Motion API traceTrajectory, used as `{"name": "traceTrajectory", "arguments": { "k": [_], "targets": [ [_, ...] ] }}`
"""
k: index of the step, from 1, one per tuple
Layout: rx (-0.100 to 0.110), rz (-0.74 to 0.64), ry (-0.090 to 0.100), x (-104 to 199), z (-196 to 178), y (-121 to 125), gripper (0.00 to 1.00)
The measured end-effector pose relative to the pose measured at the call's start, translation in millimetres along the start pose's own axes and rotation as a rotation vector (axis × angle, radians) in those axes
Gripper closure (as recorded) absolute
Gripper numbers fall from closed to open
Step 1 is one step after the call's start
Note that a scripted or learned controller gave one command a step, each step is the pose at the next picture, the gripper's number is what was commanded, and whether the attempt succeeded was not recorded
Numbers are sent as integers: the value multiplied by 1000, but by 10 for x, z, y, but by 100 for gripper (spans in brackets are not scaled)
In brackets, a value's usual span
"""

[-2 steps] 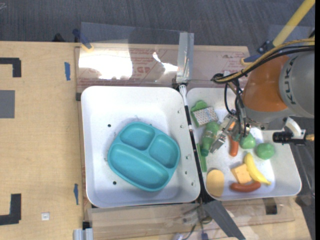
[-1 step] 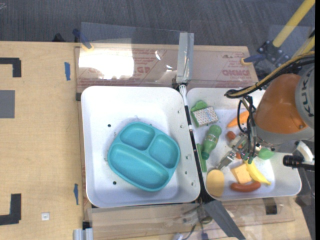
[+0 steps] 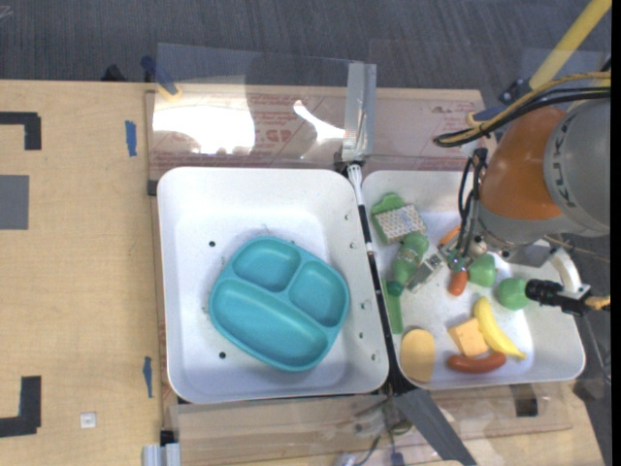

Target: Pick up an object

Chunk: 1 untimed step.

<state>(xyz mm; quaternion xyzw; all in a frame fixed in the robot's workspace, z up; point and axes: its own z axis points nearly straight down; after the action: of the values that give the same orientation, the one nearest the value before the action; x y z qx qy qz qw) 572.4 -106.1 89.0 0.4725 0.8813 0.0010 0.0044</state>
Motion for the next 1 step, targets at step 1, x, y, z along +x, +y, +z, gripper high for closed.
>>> {"name": "traceTrajectory", "arguments": {
  "k": [1],
  "targets": [
    [-1, -36, -1, 53, -4, -577, 0]
  ]
}}
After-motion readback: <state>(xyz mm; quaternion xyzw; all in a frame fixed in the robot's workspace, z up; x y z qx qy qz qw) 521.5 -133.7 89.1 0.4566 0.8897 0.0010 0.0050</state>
